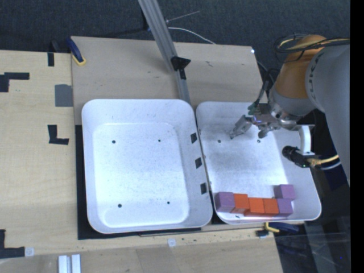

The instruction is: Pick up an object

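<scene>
leftward first: black tape marks (54,134) on the pale bench (34,169), a grey patch (63,94) near them, a blue-and-yellow clip (77,53) at the board's far corner. next, left bin (94,209), white, speckled, four small dark dots on its floor. slanted above it, a metal rail (162,36) with a black clamp (180,64), foot down at the gap between the bins. along that gap, three small black tabs (198,162). then right bin (207,118), white, floor bare in its far and middle parts. blocks (253,203) bunched at its near edge: a purple one leftmost, orange ones touching it in a row, two more purple ones at the right end, one set a bit further back. well apart from them, over the far part of that bin, gripper (253,128), fingers spread open, one grey tip (239,131) angled toward the left, nothing between them. behind it, grey arm (335,84) with orange band (296,67), in from the right. black fitting with yellow cable (301,158) just beside the bin's right rim. another blue-and-yellow clip (278,227) at the near rim.
</scene>
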Action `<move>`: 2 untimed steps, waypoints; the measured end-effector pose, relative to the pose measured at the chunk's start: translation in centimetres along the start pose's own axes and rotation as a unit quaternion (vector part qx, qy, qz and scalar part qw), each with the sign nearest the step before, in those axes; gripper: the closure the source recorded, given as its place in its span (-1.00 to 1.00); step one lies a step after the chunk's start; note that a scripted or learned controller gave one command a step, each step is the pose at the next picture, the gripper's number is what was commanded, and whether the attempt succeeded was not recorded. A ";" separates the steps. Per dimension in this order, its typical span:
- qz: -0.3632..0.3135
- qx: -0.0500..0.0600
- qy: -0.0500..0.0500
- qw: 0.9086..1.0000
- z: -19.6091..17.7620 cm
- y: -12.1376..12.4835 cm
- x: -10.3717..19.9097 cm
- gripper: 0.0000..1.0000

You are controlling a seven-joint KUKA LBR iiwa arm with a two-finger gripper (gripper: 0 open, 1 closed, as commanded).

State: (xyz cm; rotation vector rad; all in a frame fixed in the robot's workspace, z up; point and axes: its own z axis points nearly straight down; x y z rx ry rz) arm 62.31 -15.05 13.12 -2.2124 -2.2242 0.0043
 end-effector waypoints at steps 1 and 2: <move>0.001 -0.006 -0.002 1.000 -7.9 2.5 0.1 -1.00; -0.001 -0.001 0.001 1.000 -6.0 3.9 7.9 -1.00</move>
